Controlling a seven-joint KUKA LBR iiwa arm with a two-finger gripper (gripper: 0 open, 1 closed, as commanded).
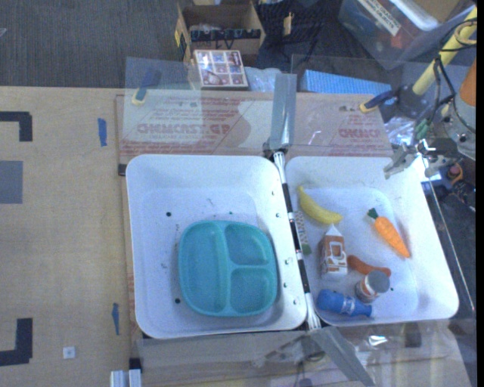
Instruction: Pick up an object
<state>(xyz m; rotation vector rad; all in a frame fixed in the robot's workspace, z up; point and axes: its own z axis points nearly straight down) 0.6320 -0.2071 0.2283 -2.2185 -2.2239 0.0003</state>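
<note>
From where I hang, the left bin (144,181) carries a teal divided plate (226,267) toward its six o'clock side, three compartments showing. Beyond the bins at twelve o'clock I see a cardboard box (219,23) on the floor, with a small printed card (219,69) leaning just in front of it. Blue tape strips (101,131) mark the tan bench at nine o'clock, and black corner marks (19,125) sit farther out that way.

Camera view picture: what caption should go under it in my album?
A gripper hovers over the right bin of toy food; the teal divided plate sits in the left bin.
</note>
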